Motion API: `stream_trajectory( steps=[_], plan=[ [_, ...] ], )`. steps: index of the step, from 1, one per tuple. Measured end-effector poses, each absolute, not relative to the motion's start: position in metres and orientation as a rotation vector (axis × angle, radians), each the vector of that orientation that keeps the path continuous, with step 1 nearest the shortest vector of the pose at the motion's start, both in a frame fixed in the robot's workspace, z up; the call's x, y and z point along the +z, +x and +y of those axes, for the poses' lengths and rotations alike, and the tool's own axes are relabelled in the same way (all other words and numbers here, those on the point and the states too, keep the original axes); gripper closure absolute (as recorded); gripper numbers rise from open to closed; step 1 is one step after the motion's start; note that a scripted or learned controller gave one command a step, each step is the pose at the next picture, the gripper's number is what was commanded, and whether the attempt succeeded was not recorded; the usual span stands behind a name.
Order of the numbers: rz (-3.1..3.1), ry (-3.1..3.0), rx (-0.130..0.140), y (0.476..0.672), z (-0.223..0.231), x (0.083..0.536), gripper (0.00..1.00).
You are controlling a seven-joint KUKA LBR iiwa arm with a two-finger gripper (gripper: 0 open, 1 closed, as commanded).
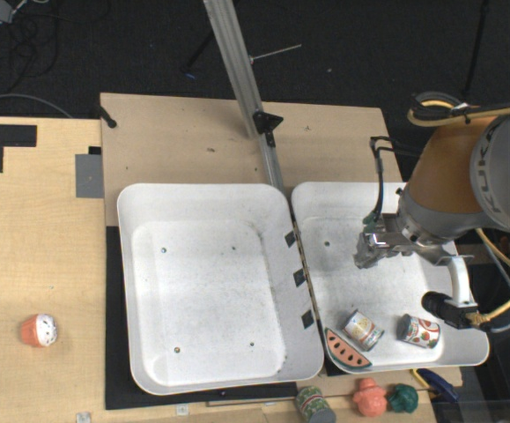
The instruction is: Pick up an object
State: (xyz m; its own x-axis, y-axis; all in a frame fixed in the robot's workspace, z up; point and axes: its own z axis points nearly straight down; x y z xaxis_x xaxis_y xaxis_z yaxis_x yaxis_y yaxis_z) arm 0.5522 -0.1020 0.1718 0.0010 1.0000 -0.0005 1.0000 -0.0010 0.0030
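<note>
From the camera view, the hand (371,247) hung over the middle of the right bin (325,203); whether it was open could not be told, and nothing showed in its grip. Near the bin's front edge lay a small can (361,330), a cup (419,330) to its right, and a flat melon slice (347,354) at the left corner. The can looked light, stiff and smooth, likely to roll, so best pinched across its round sides. The left bin (140,203) was matte white plastic.
</note>
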Motion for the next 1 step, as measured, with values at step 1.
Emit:
stream_trajectory(
  steps=[1],
  plan=[
    [2.218,2.221,0.003,0.5498,-0.1112,0.2310,1.00]
  ],
)
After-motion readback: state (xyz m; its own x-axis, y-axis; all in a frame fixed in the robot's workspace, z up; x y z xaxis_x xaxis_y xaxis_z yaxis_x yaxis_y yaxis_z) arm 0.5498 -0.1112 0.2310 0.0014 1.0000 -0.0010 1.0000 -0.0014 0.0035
